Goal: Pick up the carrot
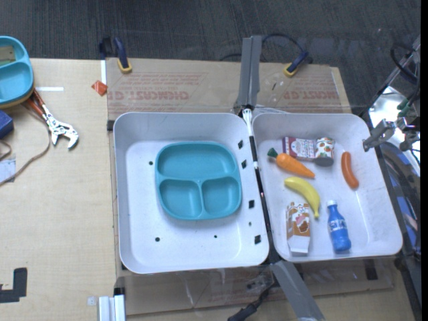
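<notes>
**Operator:** Report the carrot's position relative to your gripper.

**Arm:** The carrot (291,164) lay in the right bin (374,246), upper left area, near the divider. My gripper (384,131) sat at that bin's upper right rim, so the carrot was leftward and slightly toward the camera. Its long axis ran diagonally, green top toward the upper left, tip toward the lower right.

**Operator:** Gripper state? Obstructions?

**Arm:** I could not tell; the gripper appeared blurred at the frame edge. The small carton (307,148) touched or nearly touched the carrot above it. The banana (303,192) lay just beside it below. The sausage (349,170) lay between gripper and carrot.
</notes>
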`<state>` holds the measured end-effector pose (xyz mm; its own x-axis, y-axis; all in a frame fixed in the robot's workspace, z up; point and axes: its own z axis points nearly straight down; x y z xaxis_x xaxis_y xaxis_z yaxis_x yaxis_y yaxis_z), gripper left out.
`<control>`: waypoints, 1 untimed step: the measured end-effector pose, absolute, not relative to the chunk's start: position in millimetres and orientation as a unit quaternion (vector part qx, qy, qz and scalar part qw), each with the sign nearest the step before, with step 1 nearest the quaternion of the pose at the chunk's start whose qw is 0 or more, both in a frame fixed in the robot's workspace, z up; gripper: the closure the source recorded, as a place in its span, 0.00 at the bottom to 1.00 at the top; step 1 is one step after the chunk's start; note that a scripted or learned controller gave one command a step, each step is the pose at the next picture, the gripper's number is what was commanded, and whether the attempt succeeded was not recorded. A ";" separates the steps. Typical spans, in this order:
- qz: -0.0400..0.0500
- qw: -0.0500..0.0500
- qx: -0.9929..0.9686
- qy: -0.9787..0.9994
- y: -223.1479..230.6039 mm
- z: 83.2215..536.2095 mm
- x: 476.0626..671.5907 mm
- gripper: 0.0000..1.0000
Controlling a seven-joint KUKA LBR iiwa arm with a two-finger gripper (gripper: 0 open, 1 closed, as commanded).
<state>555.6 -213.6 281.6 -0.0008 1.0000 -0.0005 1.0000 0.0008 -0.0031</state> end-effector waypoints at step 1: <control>0.001 0.001 -0.706 -0.709 -145.7 156.6 580.0 0.00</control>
